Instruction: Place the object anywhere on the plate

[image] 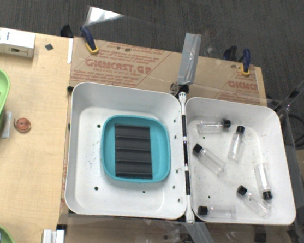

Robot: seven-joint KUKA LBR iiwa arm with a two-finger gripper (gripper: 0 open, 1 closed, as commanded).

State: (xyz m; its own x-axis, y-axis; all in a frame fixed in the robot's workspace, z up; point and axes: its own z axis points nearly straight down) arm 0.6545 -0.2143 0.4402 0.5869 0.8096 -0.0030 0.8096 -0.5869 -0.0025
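Whether the gripper is open, closed, or gripping anything cannot be told from the camera view, so how far the object lies from it cannot be told either. As a judgement only: since the arm reaches in from the right of the frame, it would meet the right bin (282, 156) first.

Six clear vials (209, 157) with black caps lie scattered on their sides in that bin. None is marked out as the one to move. Two sit near the top, one left of centre, two close together at the lower right, and one (220, 212) beside the bottom wall.

Across the divider, in the left bin (82, 153), the teal plate (108, 146) lies flat at the centre. A black ribbed insert (133, 151) covers most of its floor. No vial is on the plate, so the task looks unstarted.

Likely troubles:
- The vials are round and slick, so a pinch off the axis could squirt one sideways or set it rolling.
- The lower-right pair lie close enough that closing on one may knock the other.
- The vial by the bottom wall leaves little room for a descent.
- A vial released high over the plate could bounce off the ribs and roll into the bin.
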